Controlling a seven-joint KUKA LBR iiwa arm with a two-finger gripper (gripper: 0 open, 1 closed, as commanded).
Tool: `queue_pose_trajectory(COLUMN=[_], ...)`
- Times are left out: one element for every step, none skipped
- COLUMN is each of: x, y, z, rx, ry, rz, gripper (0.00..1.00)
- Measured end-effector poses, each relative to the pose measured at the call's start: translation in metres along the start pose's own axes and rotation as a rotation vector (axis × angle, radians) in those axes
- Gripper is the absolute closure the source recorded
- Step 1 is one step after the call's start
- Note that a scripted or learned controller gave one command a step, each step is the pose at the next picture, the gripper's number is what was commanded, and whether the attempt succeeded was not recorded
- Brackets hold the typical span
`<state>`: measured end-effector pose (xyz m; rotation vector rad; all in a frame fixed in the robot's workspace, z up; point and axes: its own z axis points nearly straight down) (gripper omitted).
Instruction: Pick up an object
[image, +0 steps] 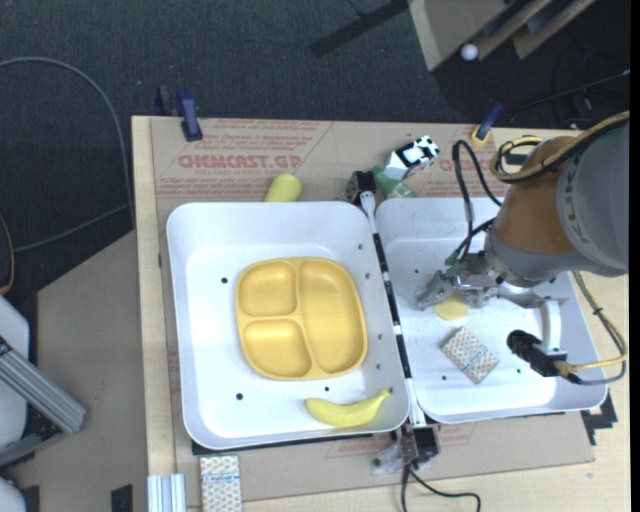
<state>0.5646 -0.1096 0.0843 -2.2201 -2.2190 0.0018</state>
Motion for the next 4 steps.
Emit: queue_pose_trajectory(x=[0.000,0.000,0.004,-0.032], y=[0.001,0.001,-0.014,-0.086], z=[-0.011,-0.011,0.000,0.000], rx=[-0.004,-0.003,0.000,-0.001], ry=[-0.001,-0.001,0.000,-0.001], rz=[0.001,0.001,0.000,0.001], gripper=[1.00,0.00,0.00,0.00])
